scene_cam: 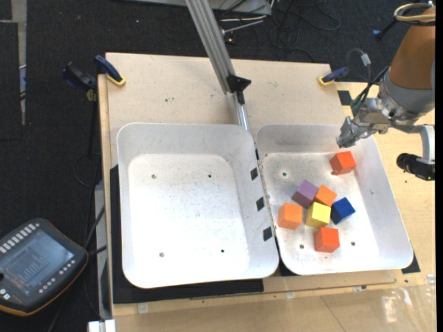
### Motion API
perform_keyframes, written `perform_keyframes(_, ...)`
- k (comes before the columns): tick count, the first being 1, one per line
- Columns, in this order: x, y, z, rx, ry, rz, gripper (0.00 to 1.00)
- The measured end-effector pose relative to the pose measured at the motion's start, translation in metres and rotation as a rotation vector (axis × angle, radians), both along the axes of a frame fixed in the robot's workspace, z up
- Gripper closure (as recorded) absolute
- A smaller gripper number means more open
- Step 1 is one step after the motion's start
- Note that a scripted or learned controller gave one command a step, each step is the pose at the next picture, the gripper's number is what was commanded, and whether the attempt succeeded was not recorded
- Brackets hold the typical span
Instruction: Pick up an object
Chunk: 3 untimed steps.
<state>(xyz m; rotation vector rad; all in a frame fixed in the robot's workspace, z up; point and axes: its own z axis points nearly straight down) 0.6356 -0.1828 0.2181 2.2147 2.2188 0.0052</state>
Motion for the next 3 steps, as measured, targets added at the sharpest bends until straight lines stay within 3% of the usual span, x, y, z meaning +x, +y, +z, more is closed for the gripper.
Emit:
perform_keyframes(1,0.001,0.0,0.021,0.001,0.002,0.0,1.0)
perform_keyframes(3,0.001,0.104,0.001,0.004,0.009,0.005,1.0)
